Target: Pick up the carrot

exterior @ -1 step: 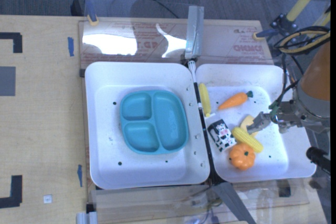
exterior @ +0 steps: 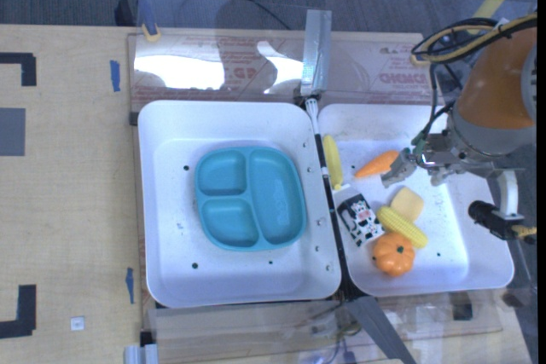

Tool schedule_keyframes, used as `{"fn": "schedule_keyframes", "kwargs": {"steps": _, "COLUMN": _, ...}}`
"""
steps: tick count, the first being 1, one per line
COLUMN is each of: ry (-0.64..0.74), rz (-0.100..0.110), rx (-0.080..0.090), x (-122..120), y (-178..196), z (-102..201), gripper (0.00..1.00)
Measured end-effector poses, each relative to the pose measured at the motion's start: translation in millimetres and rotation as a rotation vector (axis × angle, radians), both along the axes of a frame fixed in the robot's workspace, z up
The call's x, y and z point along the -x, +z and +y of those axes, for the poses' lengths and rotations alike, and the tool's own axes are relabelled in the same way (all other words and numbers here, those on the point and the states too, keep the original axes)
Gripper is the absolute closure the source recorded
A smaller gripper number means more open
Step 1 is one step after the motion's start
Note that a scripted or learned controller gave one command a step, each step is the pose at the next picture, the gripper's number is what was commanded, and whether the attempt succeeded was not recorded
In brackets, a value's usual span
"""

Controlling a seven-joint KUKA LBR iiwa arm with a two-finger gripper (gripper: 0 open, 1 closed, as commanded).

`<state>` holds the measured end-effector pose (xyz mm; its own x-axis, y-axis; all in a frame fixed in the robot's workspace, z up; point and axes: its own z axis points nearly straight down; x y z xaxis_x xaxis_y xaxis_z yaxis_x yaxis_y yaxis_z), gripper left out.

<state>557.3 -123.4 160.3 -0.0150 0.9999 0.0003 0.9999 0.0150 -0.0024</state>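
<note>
- The carrot lies in the right bin, in its upper left part, slanting with its thick end up toward the right and its thin end down toward the left
- The gripper sits just to the right of the carrot, at the carrot's thick end; whether a finger touches it cannot be told, and the carrot is not seen between the fingers
- How far the pincer is open cannot be told: the metal parts at the wrist blur together, so no gap is clear
- The arm comes in from the right, its orange band above the grey wrist, with black and yellow cables looping over the bin's upper right corner
- A yellow piece lies upright along the left wall of the right bin, just to the left of the carrot's thin end
- Below the carrot sit a pale yellow block, a corn cob lying aslant under it, and a small orange pumpkin touching the cob's lower side
- A black-and-white spotted item lies to the left of the cob, near the bin's left wall
- None of these lies on top of the carrot; the space around its middle is bare bin floor
- The left bin holds a blue divided plate with three compartments, well apart from the carrot
</note>
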Motion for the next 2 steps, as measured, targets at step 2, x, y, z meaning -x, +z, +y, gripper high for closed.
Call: {"fn": "schedule_keyframes", "kwargs": {"steps": 2, "ry": 0.112, "rz": -0.006, "rx": 0.001, "x": -55.4, "y": -63.2, "z": 31.9, "gripper": 0.0}}
